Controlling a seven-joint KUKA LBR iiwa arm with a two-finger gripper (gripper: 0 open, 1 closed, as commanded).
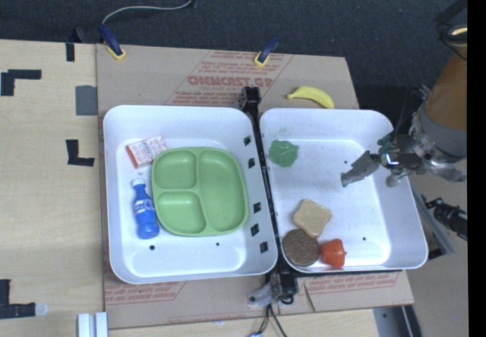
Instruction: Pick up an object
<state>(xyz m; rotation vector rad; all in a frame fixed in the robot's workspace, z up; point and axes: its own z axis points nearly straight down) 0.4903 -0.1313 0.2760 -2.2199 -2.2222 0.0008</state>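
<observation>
Two white bins are seen on the tabletop (pixel 319 74). The left bin (pixel 121 252) holds three things — one green divided plate (pixel 200 191), one blue bottle (pixel 143 210), one packet (pixel 145 150). The right bin (pixel 395 248) holds four — a green lump (pixel 283 153), a slice of bread (pixel 311 217), a brown disc (pixel 301 247), a red tomato (pixel 332 253). One banana (pixel 311 96) lies outside. The end effector (pixel 364 170) hangs over the right bin, fingers spread, nothing gripped.

Right bin (pixel 395 252) as I see it, open floor across its middle and far side, near edge crowded by bread slice (pixel 312 217), brown disc (pixel 301 247), red piece (pixel 332 253), green lump (pixel 283 152) beside the divider wall.
</observation>
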